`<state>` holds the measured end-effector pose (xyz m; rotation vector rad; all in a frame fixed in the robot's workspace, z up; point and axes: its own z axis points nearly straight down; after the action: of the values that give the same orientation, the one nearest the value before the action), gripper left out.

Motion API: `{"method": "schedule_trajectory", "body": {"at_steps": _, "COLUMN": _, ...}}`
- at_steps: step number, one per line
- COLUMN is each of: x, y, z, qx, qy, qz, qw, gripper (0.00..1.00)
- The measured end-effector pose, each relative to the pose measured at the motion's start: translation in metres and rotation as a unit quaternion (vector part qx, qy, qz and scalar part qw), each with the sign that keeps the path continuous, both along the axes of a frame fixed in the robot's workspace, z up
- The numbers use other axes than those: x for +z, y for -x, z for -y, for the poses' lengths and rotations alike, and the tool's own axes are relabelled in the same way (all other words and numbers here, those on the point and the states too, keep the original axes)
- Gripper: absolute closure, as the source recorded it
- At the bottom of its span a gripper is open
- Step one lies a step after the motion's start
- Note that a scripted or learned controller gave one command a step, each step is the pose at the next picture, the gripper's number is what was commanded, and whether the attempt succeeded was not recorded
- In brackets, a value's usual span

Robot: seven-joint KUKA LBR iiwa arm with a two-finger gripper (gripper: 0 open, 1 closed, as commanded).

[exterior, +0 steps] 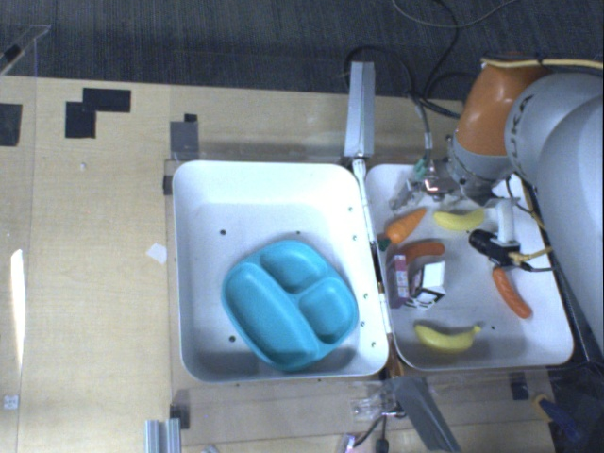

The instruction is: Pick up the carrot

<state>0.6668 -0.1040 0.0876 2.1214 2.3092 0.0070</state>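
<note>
Camera view, bench [94, 253]: pale wood, bearing two white bins side by side.
Arm [557, 130]: grey with an orange band, reaching in from the right over the far side of the right bin.
Left bin [198, 253]: holds a blue divided plate [288, 302]; of no concern to this step.
Right bin [533, 347]: holds the carrot and several other small things.
Hand [429, 182]: hangs over the far left part of the right bin, just beyond the carrot. Nothing is seen in its grasp. How far open it is cannot be told.
Carrot, position [406, 225]: lies flat and slanted near the bin's left wall, thick end toward the hand.
Carrot, appearance: short, bright orange, smooth and tapered. It is judged rigid and liable to roll or slip out if pinched near the thin end.
Neighbours: a brown sausage [423, 249] just beside the carrot on its near side; a yellow piece [458, 220] to its right.
Look-alike: an orange-red stick [511, 293] well apart to the right, not to be mistaken for the target.
Step in hand, judged: approach, grasp not yet made.
Recommendation: shift the hand slightly nearer and left, centre it over the thick middle, close across the slant, and descend clear of the sausage and the wall.
</note>
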Motion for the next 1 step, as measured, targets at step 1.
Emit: {"method": "schedule_trajectory", "body": {"at_steps": 1, "x": 0.0000, "y": 0.0000, "z": 0.0000, "qx": 0.000, "qy": 0.0001, "qz": 0.000, "qw": 1.0000, "gripper": 0.00}}
